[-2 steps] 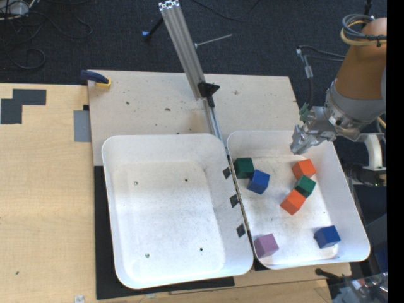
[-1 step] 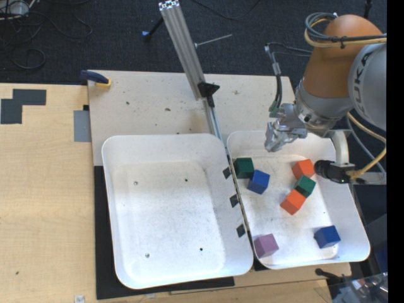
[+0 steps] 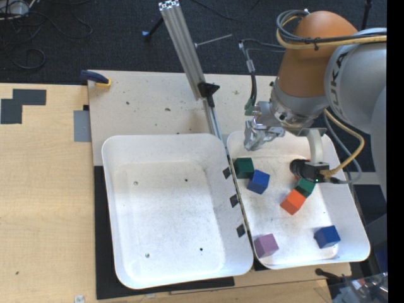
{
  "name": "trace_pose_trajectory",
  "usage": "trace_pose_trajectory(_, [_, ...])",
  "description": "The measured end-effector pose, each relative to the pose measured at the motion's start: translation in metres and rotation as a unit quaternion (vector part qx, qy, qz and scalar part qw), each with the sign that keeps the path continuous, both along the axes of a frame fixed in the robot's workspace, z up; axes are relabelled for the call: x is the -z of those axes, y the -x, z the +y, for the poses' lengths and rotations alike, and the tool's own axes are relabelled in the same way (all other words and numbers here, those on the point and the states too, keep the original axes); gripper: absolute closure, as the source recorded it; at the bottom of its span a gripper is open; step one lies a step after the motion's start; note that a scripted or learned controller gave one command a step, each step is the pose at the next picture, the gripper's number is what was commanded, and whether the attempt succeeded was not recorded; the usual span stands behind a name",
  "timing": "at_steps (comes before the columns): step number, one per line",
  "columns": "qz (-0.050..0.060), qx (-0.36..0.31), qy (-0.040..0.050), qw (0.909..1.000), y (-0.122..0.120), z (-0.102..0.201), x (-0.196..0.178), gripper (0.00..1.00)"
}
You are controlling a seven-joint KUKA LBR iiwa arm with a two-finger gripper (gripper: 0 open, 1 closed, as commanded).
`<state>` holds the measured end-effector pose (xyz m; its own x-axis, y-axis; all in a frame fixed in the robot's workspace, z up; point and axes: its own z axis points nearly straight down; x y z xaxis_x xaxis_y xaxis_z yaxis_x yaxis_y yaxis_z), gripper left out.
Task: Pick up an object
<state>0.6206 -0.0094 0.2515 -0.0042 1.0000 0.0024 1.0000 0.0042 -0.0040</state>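
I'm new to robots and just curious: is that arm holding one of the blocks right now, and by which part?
Nothing is held. The gripper hangs above the right bin's back corner with no block between its fingers; the dark green block lies just below it.

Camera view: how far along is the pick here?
Nothing looks picked yet. The hand hangs over the back of the right bin, with no block between its fingers. The dark green block and blue block sit just below it on the bin floor. Descent, grasp and lift remain.

Smooth white plastic bins (image 3: 164, 145), pale wood bench (image 3: 44, 188), ribbed metal rail (image 3: 183, 46).
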Motion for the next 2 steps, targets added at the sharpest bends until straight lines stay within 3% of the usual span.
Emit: trace_pose_trajectory(2, [0.0, 0.0, 0.0008, 1.0, -0.014, 0.09, 0.021, 1.0])
